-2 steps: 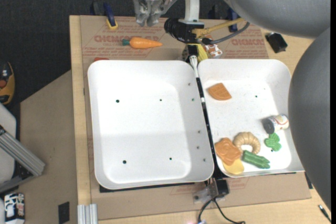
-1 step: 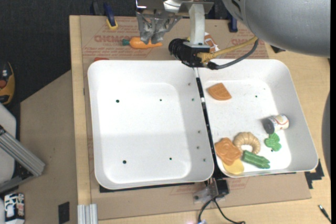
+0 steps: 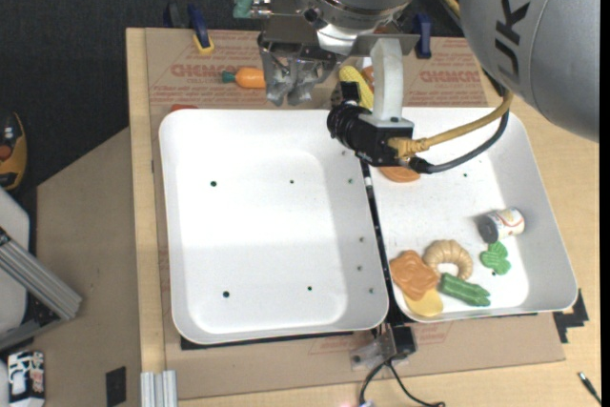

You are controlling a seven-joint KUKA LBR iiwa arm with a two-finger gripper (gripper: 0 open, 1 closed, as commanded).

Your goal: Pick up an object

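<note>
The left bin (image 3: 257,234) sits in the middle. At the top middle, the gripper (image 3: 291,81) hangs past the bins' far edge; I cannot tell how its jaws stand. The toys (image 3: 443,276) lie at the lower right, so it should go there and drop straight down. "KUKA" shows on the arm (image 3: 534,5).

Dark, near-black floor (image 3: 67,5) round the bench at 9 to 12 o'clock. Bench top is a brown cardboard sheet (image 3: 143,234) w/ red print along the 12 o'clock edge, held by a blue-and-yellow clamp (image 3: 199,30) at 11 o'clock. Aluminium extrusion rail (image 3: 33,276) lies slantwise at 8 o'clock. Light is even, soft glare on white surfaces; no walls or windows seen.
</note>
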